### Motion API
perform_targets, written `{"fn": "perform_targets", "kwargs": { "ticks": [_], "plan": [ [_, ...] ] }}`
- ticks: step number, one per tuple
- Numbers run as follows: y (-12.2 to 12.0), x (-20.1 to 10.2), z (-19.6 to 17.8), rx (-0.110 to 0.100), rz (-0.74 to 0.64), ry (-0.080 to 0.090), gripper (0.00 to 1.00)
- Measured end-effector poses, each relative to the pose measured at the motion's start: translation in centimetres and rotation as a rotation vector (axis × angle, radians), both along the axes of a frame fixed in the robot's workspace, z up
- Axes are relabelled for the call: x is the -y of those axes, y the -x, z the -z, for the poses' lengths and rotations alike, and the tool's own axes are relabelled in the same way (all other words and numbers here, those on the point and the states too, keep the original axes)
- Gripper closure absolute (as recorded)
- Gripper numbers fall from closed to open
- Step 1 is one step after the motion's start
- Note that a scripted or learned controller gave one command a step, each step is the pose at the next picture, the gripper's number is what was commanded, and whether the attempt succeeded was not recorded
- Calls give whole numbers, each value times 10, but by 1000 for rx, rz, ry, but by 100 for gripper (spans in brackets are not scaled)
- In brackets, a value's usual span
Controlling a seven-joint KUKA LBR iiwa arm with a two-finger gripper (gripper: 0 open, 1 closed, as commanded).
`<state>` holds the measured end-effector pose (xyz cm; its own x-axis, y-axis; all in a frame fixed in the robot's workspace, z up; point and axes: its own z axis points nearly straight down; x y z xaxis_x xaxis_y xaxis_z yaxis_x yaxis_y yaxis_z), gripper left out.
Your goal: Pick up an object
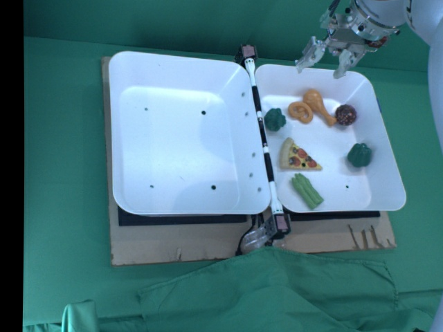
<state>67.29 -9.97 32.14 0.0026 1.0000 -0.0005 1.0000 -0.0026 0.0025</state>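
toy food is lying scattered in the right bin (387, 185), and i am hovering my gripper (327, 56) above that bin's far rim with its fingers spread apart and nothing between them. taking the pizza slice (298, 155) near the bin's middle as my landmark: an orange drumstick (319, 106) is lying beyond it, with a pretzel (300, 111) touching the drumstick's left side and a dark red ball (346, 114) just to the drumstick's right. a green broccoli piece (275, 120) is sitting left of the slice near the divider (261, 133), a green pepper (359, 155) well to its right, and an asparagus bunch (306, 190) in front of it. i am judging these as light, stiff, slick plastic. the flat slice would be awkward; the drumstick's narrow shaft looks the best place to pinch, across its width.
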Motion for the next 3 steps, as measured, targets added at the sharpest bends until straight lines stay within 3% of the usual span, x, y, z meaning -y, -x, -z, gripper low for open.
{"fn": "perform_targets", "kwargs": {
  "ticks": [1, 2, 3],
  "plan": [
    [60, 50, 62, -8, 8, 1, 0],
    [-6, 58, 140, 7, -1, 5, 0],
    [-6, 60, 121, 15, 2, 8, 100]
  ]
}}
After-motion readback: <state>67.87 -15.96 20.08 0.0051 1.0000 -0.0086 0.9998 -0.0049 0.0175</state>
